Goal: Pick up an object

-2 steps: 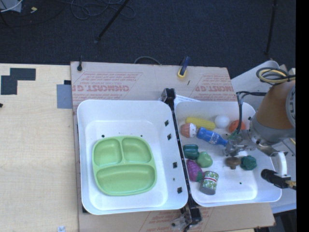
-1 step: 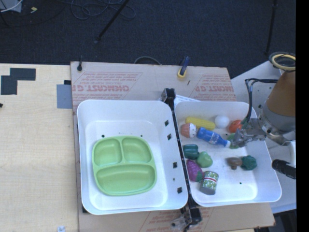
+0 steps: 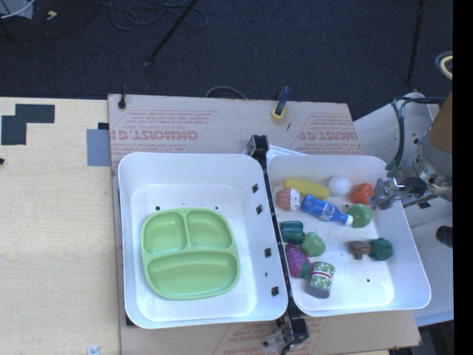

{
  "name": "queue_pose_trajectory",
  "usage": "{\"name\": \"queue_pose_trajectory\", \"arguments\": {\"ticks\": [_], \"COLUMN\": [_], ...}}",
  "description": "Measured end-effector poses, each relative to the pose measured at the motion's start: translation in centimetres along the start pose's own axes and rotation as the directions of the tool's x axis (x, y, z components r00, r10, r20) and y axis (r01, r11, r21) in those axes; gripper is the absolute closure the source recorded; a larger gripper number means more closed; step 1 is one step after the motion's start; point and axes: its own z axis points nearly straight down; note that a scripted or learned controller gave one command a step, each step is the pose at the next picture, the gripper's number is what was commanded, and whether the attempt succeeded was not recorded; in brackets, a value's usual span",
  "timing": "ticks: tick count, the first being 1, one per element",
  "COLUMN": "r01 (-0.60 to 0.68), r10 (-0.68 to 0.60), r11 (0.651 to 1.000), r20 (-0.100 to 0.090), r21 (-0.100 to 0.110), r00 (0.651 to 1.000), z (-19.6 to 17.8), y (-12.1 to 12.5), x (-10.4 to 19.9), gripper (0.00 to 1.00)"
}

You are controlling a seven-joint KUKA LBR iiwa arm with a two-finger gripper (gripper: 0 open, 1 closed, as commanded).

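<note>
Left bin (image 3: 148, 176): green divided plate (image 3: 191, 253). Right bin (image 3: 403, 287): cluttered toys. My pincer (image 3: 387, 191) at right bin's far-right rim, beside orange toy (image 3: 361, 193); can't tell its state. Blue bottle (image 3: 323, 210) mid-bin, touching green ball (image 3: 361, 215). I'd descend centred, avoid neighbours.

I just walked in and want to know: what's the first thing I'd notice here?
Probably the bright green plastic plate with three compartments, lying alone in the left white bin. Next, the jumble of colourful toys in the right white bin, like the blue bottle, the yellow banana-shaped piece and the small white ball. The robot's metal gripper sits at that bin's right rim.
</note>
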Motion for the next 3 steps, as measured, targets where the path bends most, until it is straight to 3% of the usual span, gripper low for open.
{"name": "queue_pose_trajectory", "arguments": {"ticks": [1,3], "r01": [0.002,0.002], "r10": [-0.002,-0.002], "r11": [1.000,1.000], "r20": [-0.002,-0.004], "r21": [0.005,0.010], "r00": [1.000,1.000], "z": [-0.3,0.9], "y": [0.0,-2.1], "x": [0.0,10.3], "gripper": [1.00,1.00]}}
